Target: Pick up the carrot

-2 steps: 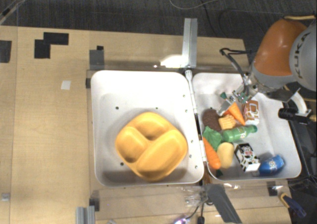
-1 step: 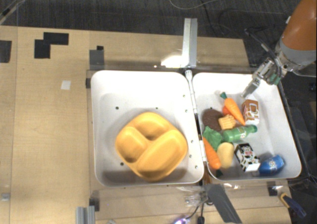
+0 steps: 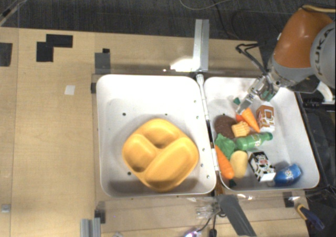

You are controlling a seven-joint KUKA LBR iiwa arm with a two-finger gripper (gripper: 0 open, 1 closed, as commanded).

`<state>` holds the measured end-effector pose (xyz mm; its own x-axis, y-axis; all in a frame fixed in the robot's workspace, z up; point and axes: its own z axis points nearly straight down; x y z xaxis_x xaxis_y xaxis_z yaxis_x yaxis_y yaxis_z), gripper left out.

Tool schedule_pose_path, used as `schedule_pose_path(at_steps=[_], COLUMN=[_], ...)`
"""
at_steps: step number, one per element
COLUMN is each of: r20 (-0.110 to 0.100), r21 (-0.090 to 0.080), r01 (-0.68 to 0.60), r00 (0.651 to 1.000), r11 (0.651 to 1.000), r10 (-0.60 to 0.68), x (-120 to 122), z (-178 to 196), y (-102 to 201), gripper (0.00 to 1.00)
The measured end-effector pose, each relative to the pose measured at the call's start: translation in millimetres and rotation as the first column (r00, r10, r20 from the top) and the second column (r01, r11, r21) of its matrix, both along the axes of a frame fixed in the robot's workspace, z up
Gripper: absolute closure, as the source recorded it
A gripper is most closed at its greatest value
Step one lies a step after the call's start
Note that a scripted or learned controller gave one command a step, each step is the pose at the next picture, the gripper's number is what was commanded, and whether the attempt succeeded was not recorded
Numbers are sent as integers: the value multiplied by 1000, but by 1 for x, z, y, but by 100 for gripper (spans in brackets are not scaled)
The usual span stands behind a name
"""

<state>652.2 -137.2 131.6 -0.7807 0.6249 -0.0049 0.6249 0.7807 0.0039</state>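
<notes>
Two shallow white bins side by side on a light wooden bench [image 3: 47, 141]. In the left white bin [image 3: 113, 94]: a large yellow plastic sectioned dish [image 3: 160, 153], tilted, toward the near side. In the right white bin [image 3: 296, 141]: a crowded pile of small toys. Nearest the far side of that pile, a short orange carrot [image 3: 250, 119], lying at a slant, just beside a brown-and-white can [image 3: 266, 117] on its right and a dark brown round lump [image 3: 225, 124] on its left. Second, longer orange carrot with green top [image 3: 224, 161] along the left wall, touching a pale yellow potato-like piece [image 3: 239, 163]. Between them and the can, a green bottle [image 3: 254, 140] lying flat. Near right: a black-and-white cow-patterned block [image 3: 260, 164] and a blue can [image 3: 288, 174]. Grey arm with orange band [image 3: 300, 34] reaching in from the right; two-finger gripper [image 3: 245, 103] low over the short carrot's far end, fingertips close by it. Cannot tell whether jaws parted or closed, nor whether touching the carrot.
</notes>
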Motion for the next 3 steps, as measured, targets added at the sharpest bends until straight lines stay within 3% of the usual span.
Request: schedule_pose_path(at_steps=[1,2,3], r20=[7,1,1], r21=[-6,-6,-10], r01=[-248,-574,-840], r00=[969,819,543], r11=[969,819,543], r10=[249,574,840], x=[12,-13,18], z=[-5,9,29], y=[-54,-68,-67], gripper=[0,0,0])
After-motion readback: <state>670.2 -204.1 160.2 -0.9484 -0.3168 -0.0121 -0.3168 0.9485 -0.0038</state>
